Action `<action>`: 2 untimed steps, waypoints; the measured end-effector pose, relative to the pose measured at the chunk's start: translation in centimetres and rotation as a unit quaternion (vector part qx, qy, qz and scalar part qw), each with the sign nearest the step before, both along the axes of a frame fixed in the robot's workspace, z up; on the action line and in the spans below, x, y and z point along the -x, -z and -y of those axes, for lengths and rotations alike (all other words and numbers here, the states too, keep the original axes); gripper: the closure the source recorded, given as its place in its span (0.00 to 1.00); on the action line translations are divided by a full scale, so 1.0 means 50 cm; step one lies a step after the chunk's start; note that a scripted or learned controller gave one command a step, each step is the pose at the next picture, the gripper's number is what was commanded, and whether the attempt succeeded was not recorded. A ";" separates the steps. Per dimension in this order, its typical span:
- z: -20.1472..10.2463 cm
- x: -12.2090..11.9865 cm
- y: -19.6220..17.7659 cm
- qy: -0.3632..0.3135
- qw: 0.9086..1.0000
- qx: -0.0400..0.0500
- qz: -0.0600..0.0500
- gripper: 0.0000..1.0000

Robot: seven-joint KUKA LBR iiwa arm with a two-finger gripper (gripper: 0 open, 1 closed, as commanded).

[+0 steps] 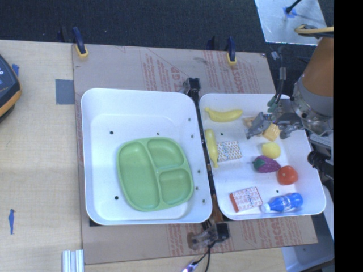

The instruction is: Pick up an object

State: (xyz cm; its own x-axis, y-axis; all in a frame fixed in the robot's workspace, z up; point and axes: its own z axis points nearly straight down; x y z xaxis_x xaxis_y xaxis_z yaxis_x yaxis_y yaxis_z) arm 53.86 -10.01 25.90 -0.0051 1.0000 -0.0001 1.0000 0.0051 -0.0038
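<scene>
Hand (271, 124) low in right bin (317, 208), fingers spread apart around small yellow block (271, 132), not clamped yet far as I can tell. Lemon (271, 149) just below hand, grape bunch (265, 164) and tomato (287, 175) further below, banana (223, 115) off to its left. Risks, my guess: block small, could squirt out or tip when fingers close. Lemon close enough to get nudged. Off-centre squeeze = hand lifts with nothing.
</scene>
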 end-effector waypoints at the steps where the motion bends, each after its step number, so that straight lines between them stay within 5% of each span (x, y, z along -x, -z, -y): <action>1: 0.108 0.015 0.203 0.001 1.000 0.000 -0.001 0.00; 2: 0.121 0.096 0.336 0.000 1.000 -0.001 -0.001 0.00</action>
State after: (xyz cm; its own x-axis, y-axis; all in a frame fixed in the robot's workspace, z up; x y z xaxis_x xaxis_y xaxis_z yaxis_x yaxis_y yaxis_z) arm 49.06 -16.04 9.08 -0.0050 1.0000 0.0009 1.0000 0.0050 -0.0058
